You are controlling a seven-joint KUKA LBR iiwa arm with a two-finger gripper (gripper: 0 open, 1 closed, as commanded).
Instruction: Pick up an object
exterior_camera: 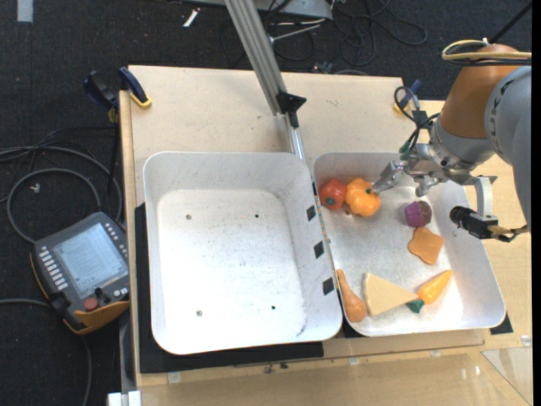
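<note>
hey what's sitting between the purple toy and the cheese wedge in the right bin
In the camera view, an orange slab lies between the purple toy and the cheese wedge, apart from both.

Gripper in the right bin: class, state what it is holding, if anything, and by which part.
Cannot be told: the gripper sits by the orange pepper, but no object is seen between its fingers.

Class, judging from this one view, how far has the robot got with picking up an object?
Done: the gripper has reached into the right bin, beside the orange pepper. In hand: nothing visibly between its fingers. Left: grasp and lift; the pepper, red tomato and purple piece all lie in the bin.
</note>
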